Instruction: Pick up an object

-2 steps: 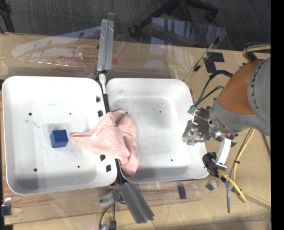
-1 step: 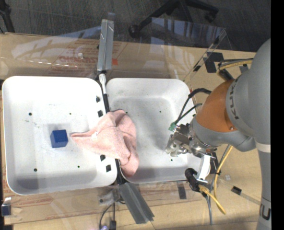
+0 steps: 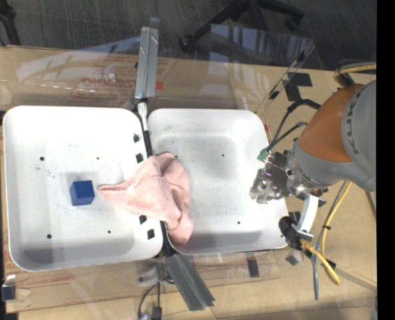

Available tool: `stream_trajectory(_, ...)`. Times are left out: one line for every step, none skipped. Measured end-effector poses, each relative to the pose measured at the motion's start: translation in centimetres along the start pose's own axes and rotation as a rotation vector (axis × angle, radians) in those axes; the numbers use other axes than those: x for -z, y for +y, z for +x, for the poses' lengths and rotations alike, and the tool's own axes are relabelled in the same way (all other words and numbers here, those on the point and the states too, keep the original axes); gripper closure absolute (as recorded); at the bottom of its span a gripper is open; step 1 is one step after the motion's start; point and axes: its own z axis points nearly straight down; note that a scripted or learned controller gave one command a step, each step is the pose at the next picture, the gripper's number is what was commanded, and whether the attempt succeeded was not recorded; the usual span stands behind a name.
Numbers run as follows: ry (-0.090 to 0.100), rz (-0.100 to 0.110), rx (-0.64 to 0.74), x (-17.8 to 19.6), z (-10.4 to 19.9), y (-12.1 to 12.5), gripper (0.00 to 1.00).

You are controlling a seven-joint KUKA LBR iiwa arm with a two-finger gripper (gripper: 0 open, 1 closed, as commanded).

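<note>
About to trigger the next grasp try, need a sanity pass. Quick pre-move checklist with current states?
1. Targets in view: blue cube in the left bin, pink cloth. Ok.
2. Cube stands apart from the cloth, nothing on it. Ok.
3. Cloth within one bin: not ok, it drapes over the divider between the left bin and the right bin.
4. Pincer over a target: not ok, it sits at the right bin's right edge.
5. Pincer opening: cannot tell.

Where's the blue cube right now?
The blue cube sits in the left bin, left of centre, just beside the tip of the pink cloth that drapes over the divider between the two bins.
</note>
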Motion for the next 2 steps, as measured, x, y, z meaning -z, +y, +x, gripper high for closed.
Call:
stream_trajectory(0.000,0.004,0.127,-4.6,0.0,1.5,1.00)
stream_trajectory(0.000,0.006,0.006,-3.0,0.5,-0.6,1.00)
